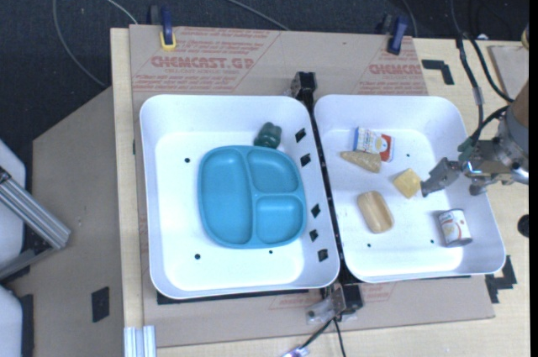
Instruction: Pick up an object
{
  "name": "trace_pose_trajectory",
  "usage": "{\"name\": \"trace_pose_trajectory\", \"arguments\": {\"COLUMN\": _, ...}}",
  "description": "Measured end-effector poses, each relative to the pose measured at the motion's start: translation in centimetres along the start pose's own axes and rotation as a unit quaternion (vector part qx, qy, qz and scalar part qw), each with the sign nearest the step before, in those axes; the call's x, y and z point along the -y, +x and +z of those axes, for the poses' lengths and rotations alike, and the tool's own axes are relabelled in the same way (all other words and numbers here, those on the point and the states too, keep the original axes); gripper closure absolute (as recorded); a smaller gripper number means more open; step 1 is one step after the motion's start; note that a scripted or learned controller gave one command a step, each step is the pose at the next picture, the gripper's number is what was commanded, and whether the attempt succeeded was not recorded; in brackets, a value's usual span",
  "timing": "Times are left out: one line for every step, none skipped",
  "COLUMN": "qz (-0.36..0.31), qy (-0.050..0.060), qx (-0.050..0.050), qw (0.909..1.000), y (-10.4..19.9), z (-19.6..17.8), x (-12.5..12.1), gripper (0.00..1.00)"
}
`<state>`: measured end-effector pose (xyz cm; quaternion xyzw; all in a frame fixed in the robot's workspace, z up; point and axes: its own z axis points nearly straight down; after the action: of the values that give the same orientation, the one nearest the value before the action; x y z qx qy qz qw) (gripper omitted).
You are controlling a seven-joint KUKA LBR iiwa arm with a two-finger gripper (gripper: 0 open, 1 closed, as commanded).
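I see the gripper [444,176] over the right bin [403,267], near its right wall; fingers spread, pinching nothing. Below it lies a small can [454,227] w/ white label. To the left: yellow block [408,183], smooth oval bun [376,212]. Left bin [168,263] holds a blue 3-part plate [250,196].

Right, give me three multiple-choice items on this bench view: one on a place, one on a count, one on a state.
1. Where does the blue divided plate lie?
A. left bin
B. right bin
C. on the bench outside the bins

2. How many compartments does it have?
A. two
B. three
C. five

3. How does the small can in the right bin rest?
A. upright under the bread roll
B. between the hand's fingers
C. on the bin floor, apart from the hand

Key: 1 A, it sits in the left bin. 2 B, three wells show. 3 C, white floor shows around it.
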<state>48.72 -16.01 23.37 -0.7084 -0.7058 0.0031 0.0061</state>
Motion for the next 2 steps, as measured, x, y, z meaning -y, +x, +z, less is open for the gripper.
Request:
{"name": "trace_pose_trajectory", "arguments": {"qz": -0.002, "qy": -0.006, "qx": 0.001, "qw": 1.0000, "y": 0.0, "z": -0.6, "x": -0.3, "gripper": 0.00}}
{"name": "trace_pose_trajectory", "arguments": {"qz": -0.002, "qy": -0.003, "qx": 0.000, "qw": 1.0000, "y": 1.1, "z": 4.8, "x": -0.5, "gripper": 0.00}}
